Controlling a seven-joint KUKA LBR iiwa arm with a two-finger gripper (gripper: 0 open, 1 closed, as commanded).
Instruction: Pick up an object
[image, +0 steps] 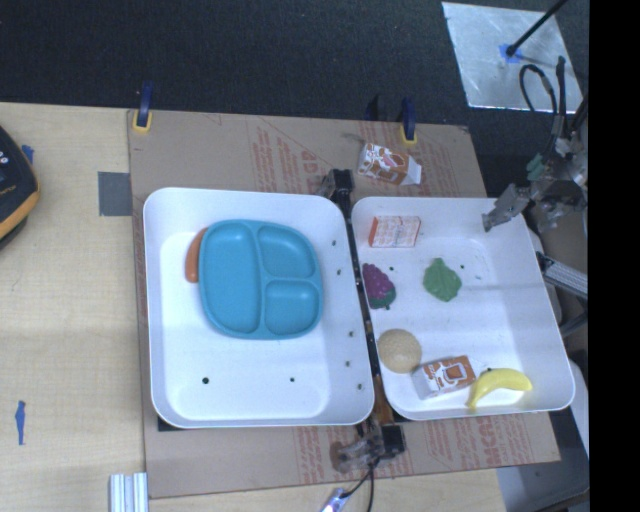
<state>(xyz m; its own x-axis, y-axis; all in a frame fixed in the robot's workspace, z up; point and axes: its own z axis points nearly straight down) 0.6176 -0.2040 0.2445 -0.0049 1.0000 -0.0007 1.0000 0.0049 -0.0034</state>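
One gripper (497, 214) hovers at the right bin's (520, 300) top-right corner; its state is unclear.

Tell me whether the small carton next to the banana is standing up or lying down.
Lying down. The orange-and-white carton rests flat on its broad side on the right bin's floor, printed face up, beside the banana and near the tan round item.

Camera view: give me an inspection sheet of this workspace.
Surface: cardboard sheet on wooden bench, clamped at far edge.
Job's things: right bin holds orange carton, purple grapes, green item, tan round item, brown carton, banana.
Clutter: left bin holds blue divided plate over an orange item; packet on cardboard.
Grippers: gripper at right bin's far right corner.
Cables: cable at top right.
Surroundings: dark floor.
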